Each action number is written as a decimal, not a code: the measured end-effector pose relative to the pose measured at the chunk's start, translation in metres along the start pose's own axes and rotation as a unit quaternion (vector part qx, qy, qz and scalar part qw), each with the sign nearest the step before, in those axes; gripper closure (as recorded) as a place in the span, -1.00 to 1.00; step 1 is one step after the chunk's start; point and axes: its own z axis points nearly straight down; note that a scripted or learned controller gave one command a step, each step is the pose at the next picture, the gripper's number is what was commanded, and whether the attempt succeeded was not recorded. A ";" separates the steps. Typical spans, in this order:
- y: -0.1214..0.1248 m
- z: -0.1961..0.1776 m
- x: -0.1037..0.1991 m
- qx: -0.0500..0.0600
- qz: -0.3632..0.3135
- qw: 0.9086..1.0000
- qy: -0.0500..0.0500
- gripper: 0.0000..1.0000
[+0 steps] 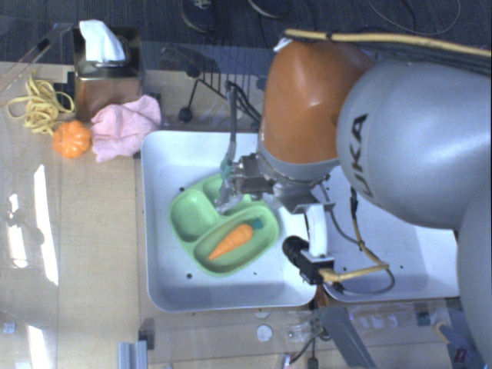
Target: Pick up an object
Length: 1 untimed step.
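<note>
A green divided plate (192,214) lies in the left white bin (165,275). An orange toy carrot (232,241) with a green top rests in the plate's near compartment. My gripper (231,189) hangs over the plate's far right part, just above and behind the carrot. The big grey arm with its orange band covers the gripper's body, so its state is hidden. Nothing shows as held.
The right bin (400,275) lies largely under the arm. Left of the bins on the bench sit a pink cloth (123,127), a small orange pumpkin (71,138), yellow cord (37,104) and a brown tissue box (104,71).
</note>
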 end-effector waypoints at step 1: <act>-0.010 0.155 -0.048 0.002 -0.006 1.000 0.000 -1.00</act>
